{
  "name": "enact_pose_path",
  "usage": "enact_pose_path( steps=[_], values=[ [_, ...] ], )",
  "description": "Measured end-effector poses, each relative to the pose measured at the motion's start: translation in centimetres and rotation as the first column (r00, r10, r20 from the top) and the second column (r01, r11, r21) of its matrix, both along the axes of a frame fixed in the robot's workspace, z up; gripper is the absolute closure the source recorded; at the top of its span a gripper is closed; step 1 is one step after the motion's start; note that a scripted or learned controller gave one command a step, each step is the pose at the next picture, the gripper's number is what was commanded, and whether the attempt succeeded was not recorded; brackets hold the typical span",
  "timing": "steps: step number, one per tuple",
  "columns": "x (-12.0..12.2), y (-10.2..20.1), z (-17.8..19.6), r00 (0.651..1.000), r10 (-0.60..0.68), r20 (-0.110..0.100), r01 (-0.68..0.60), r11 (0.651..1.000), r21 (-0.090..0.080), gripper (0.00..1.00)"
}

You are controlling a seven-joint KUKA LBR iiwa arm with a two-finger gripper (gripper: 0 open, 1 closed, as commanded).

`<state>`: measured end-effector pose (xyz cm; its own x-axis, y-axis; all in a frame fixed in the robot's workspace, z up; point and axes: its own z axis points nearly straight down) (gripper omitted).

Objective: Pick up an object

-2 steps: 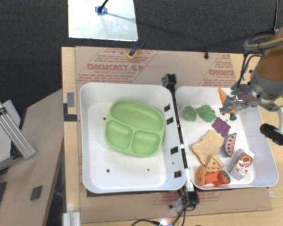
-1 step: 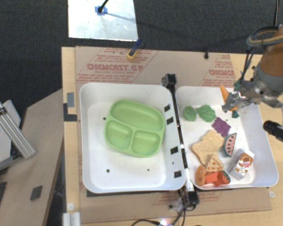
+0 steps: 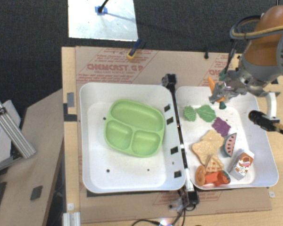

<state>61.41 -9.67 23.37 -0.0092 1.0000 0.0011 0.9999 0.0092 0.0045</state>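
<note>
My gripper (image 3: 220,96) hangs over the far left corner of the right bin (image 3: 262,145). An orange, carrot-like piece (image 3: 211,83) shows right beside it, partly hidden by the gripper body, so contact is unclear. A small green bit (image 3: 222,106) lies just below. Toy food fills the rest of that bin: two green leafy pieces (image 3: 190,113) (image 3: 206,112), a purple piece (image 3: 220,125), a tan bread slice (image 3: 208,144), a watermelon wedge (image 3: 228,145), a milk carton (image 3: 241,165), a pizza slice (image 3: 212,164), and an orange round piece (image 3: 200,174) beside a red piece (image 3: 220,177).
The left bin (image 3: 92,126) holds a green divided plate (image 3: 134,127). A black divider strip (image 3: 175,126) runs between the bins. A black cylindrical part (image 3: 260,119) of the arm reaches over the right bin's far right side. Cardboard (image 3: 113,65) underlies both bins.
</note>
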Motion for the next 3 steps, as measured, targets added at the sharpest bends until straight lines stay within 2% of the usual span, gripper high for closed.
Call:
enact_pose_path(
  steps=[1, 2, 3],
  values=[
    [2.0, 2.5, -2.0, 1.000, -0.002, -0.001, 0.002, 1.000, -0.002, 1.00],
    [1.7, 2.3, -1.9, 1.000, -0.006, -0.002, 0.006, 1.000, -0.002, 1.00],
    [1.8, 2.7, 0.1, 1.000, -0.003, -0.001, 0.003, 1.000, -0.001, 1.00]
  ],
)
